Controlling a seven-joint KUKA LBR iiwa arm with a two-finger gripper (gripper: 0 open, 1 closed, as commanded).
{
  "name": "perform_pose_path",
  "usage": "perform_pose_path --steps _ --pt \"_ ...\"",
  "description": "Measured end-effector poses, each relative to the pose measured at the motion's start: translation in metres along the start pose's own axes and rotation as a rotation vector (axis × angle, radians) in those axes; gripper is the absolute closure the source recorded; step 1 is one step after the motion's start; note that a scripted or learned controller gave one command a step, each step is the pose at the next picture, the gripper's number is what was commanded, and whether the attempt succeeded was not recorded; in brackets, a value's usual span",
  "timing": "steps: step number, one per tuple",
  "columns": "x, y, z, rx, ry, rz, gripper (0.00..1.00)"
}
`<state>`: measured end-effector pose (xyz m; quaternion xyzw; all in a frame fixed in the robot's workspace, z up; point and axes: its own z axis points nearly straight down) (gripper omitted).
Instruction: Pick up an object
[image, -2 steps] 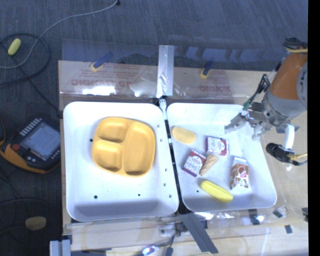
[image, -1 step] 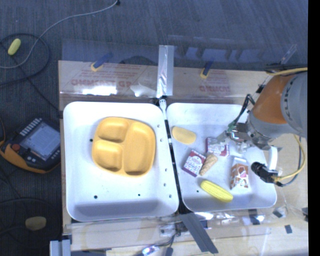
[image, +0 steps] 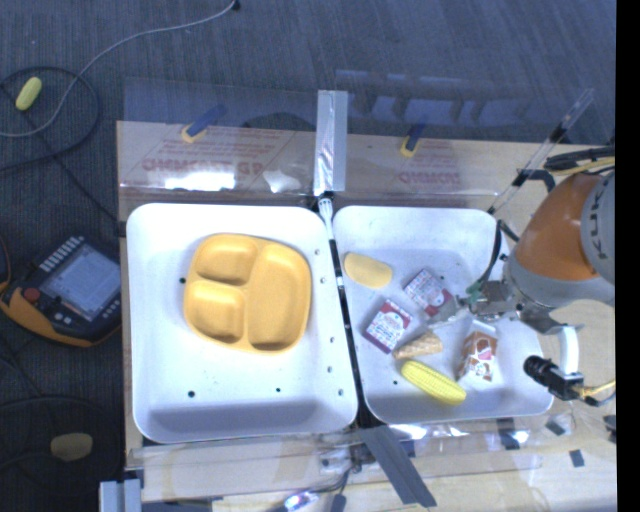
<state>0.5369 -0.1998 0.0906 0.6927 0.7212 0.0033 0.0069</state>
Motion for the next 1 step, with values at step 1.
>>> perform_pose_path --steps 1 --pt "-0.0096 -0.0396 -0.0050 -0.013 0.014 0.029 0.00"
